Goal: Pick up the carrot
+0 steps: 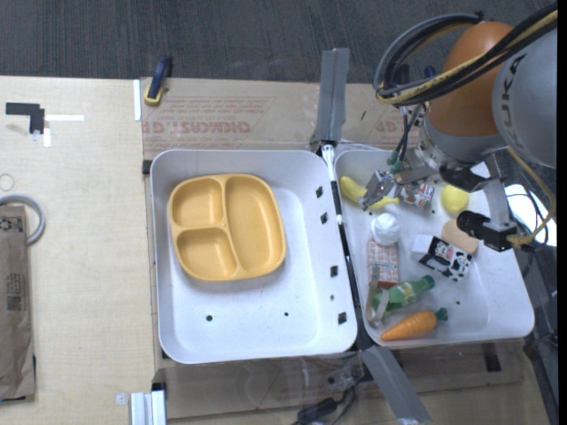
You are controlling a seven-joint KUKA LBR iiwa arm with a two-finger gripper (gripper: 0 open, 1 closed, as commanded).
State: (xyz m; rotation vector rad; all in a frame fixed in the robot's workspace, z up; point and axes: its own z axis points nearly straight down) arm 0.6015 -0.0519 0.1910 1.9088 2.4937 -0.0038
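Wooden bench [71,237] bore two white bins. Carrot [412,325] lay at right bin [505,312] front edge, well apart from gripper [383,189], which hung over bin's rear; finger state unclear, nothing seen held.

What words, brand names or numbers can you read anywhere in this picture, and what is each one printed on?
"CHEWCO?": red print on the cardboard sheet behind the bins, upside down, last letters unclear; a guess.
"KU": letters on the grey arm, cut off at the edge; the rest is out of view.
Bottle label in the right bin: too small to read.
Brown paper bag at far left: dark print, too blurred to read.
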